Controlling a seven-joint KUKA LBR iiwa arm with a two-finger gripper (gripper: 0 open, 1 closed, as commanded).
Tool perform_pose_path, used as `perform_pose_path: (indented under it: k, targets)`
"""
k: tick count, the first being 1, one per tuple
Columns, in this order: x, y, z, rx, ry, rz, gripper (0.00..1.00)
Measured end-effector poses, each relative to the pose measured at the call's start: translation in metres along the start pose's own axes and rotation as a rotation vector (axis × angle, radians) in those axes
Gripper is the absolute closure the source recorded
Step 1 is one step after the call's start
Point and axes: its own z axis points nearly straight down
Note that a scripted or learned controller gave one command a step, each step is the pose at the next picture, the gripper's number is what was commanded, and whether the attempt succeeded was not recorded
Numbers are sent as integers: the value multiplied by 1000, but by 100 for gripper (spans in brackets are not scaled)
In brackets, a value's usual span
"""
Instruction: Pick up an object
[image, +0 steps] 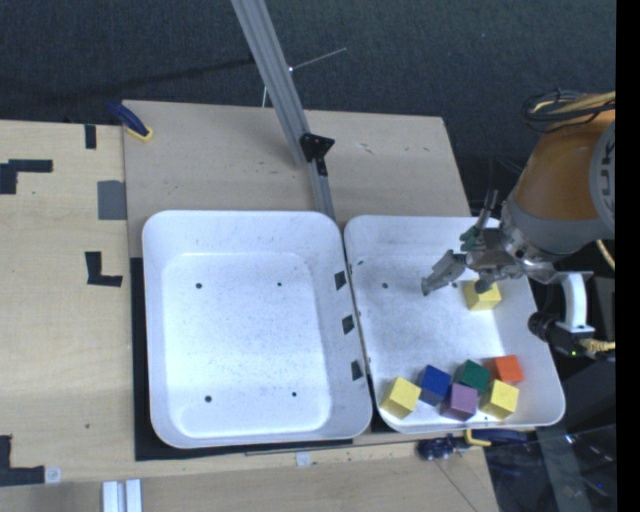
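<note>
My gripper (452, 284) hangs over the upper right part of the right bin (400, 330), and it is open. One grey finger (436, 276) slants out to the lower left. A small yellow block (483, 296) lies on the bin floor right beside the gripper's other side, not between the fingers. Along the bin's front edge sits a cluster of blocks: yellow (401, 396), blue (434, 383), green (472, 376), purple (463, 400), orange (508, 369) and another yellow (503, 399).
The left bin (170, 330) stands beside the right one, their rims touching. A slanted metal pole (275, 70) with a black clamp (316, 147) crosses the bench behind the bins. A small blue and yellow object (131, 120) lies at the bench's far left.
</note>
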Motion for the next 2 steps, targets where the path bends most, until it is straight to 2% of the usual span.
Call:
perform_pose_path:
  k: [1,2]
  targets:
    - [-1,-8,63,0,0,1,0]
    - [0,-8,106,0,0,0,0]
